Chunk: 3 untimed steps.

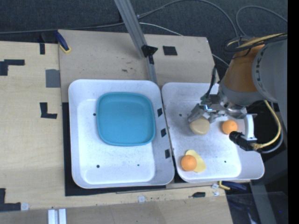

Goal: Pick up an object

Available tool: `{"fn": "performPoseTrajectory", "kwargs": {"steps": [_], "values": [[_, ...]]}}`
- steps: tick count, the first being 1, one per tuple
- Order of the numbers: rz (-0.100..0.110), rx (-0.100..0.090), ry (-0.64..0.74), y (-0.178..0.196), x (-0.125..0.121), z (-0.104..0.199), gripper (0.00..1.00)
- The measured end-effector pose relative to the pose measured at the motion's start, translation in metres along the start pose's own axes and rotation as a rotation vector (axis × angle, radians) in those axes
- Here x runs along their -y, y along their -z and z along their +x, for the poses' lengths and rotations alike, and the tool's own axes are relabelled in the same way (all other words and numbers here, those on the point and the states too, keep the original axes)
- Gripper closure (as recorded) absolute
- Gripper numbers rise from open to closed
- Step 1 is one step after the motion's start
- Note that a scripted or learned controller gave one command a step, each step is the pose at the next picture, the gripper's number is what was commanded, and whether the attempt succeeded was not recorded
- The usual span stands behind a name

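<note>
No readable text, no labels, no brands, no numbers, no signs on anything

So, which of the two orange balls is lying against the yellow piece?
The front ball, near the right bin's front edge, touches the yellow piece. The other ball lies apart.

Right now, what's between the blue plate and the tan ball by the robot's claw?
In the camera view, the blue plate and the tan ball sit in separate bins; between them lie bare white bin floor and the two bins' touching rims.
</note>
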State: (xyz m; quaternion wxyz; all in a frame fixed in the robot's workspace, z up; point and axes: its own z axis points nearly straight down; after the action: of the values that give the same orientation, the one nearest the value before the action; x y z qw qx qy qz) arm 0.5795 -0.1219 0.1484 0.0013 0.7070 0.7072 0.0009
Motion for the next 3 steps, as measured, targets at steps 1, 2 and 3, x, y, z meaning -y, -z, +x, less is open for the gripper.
{"fn": "performPoseTrajectory", "kwargs": {"steps": [1,2,3], "values": [[-0.001,0.0,0.001,0.053,0.008,0.004,1.0],[0.002,-0.001,0.0,0.076,0.008,0.004,1.0],[0.004,-0.001,0.004,0.067,0.018,0.053,1.0]]}}
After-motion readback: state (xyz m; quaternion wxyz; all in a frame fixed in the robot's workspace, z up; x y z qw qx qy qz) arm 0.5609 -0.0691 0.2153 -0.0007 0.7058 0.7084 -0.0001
